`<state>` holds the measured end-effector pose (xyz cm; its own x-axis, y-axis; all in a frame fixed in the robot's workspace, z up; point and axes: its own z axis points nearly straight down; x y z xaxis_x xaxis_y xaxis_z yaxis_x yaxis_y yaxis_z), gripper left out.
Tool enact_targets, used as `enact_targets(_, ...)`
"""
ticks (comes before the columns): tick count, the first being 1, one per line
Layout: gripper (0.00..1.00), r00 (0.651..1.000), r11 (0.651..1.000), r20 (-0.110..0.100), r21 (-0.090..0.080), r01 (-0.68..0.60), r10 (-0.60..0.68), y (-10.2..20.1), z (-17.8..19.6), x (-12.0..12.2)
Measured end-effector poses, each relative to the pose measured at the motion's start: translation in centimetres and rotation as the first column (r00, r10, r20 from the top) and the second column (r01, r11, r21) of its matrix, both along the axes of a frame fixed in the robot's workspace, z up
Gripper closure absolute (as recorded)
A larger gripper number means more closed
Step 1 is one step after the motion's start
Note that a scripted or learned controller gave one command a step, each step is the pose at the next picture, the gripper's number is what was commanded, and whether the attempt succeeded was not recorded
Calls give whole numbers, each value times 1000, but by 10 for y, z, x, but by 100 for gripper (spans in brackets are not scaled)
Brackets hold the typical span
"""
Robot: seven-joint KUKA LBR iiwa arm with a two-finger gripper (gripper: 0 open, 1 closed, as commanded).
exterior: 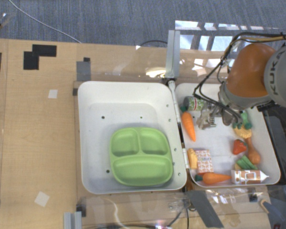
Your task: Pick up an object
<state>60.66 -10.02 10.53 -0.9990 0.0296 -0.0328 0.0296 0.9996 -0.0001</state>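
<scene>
Much bare floor point(219, 142) beside pincer point(210, 120).

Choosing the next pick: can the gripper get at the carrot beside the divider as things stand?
Probably yes. The carrot lies uncovered, with bare bin floor between it and the gripper; the divider wall close alongside may crowd it.

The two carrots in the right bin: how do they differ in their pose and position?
The upper carrot lies by the bin's left wall, running roughly up and down the view, while the lower carrot lies near the bottom wall, running sideways. The upper one lies just left of the gripper; the lower one lies far from it, beside a white bottle. Both are orange and tapered.
</scene>
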Motion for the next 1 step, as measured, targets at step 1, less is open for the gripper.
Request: enact_targets(1, 100, 991, 991, -7, 6, 132, -132, 65, 151, 47)
